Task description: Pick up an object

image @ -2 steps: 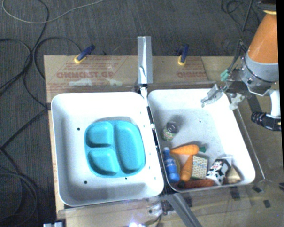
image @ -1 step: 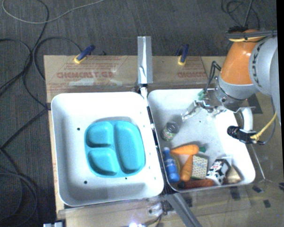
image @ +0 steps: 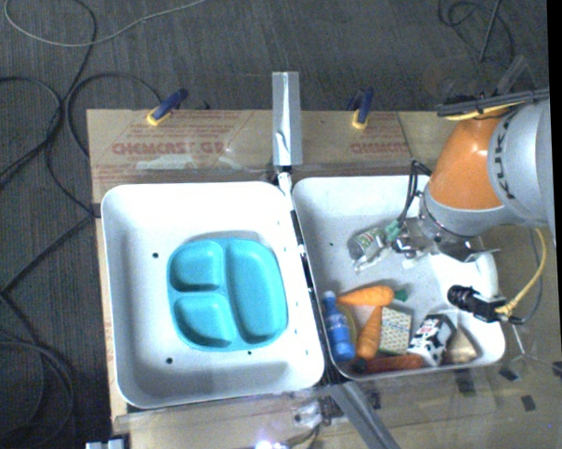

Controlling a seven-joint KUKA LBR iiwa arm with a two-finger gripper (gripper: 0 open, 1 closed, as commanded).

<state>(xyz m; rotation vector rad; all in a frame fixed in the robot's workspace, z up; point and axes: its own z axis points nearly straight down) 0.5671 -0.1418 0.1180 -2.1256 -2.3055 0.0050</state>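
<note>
My gripper (image: 367,243) hangs over the upper middle of the right bin (image: 354,202), reaching in from the right below the orange wrist band. Nothing shows between its tips. Just below it lies an orange carrot (image: 366,296). A second orange piece (image: 368,334) stands slanted under that, next to a blue bottle (image: 337,326) along the bin's left wall. A beige speckled block (image: 394,330), a black-and-white object (image: 433,339), a red piece (image: 399,362) and a brownish item (image: 464,349) crowd the bin's front.
The left bin (image: 125,272) holds a blue divided plate (image: 228,291). A metal post (image: 286,121) stands at the back between the bins. A black fitting with a yellow cable (image: 475,301) sticks out of the arm over the right bin's right side.
</note>
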